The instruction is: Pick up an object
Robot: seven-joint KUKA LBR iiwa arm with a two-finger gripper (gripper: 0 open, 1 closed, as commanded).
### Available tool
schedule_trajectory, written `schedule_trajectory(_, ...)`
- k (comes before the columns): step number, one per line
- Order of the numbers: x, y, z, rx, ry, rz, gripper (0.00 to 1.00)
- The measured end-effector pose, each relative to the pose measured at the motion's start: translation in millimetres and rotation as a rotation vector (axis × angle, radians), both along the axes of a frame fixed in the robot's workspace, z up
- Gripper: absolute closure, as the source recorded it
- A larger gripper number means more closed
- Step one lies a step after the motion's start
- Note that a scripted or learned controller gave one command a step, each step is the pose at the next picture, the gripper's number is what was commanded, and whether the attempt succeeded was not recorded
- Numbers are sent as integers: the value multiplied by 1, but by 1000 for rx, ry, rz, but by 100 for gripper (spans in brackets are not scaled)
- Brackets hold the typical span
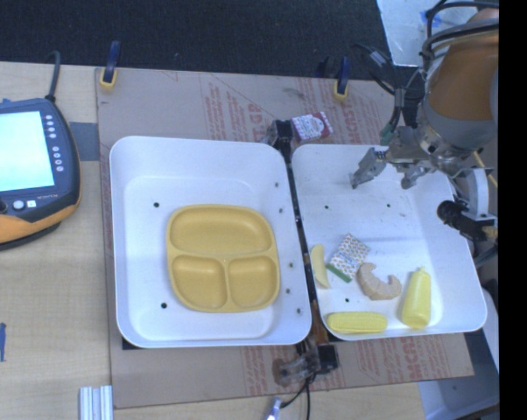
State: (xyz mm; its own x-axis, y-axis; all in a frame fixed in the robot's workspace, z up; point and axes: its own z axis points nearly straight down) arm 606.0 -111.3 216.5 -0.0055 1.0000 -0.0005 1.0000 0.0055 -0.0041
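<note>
The grey arm (460, 86) leans in from the right, its orange band high over the right bin (382, 191). The gripper (388, 174) hangs above that bin's upper part, fingers spread and pinching nothing. The objects lie well below the fingers, along the bin's lower edge — a yellow bottle (416, 298), a corn cob (357, 323), a tan bitten piece (378, 283), a checkered packet (348, 254) and a banana slice (319, 266). In the left bin (137, 234) sits a yellow divided plate (222, 257).

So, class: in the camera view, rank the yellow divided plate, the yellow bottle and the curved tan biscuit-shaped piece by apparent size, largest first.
1. Yellow divided plate, by far.
2. Yellow bottle.
3. Curved tan biscuit-shaped piece, close to the bottle, so that ranking is unsure.
</note>
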Motion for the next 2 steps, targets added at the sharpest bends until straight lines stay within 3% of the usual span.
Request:
schedule_trajectory(1,-64,20,-25,-1,1,-1,0)
schedule_trajectory(2,-62,-95,-122,-1,2,-3,0)
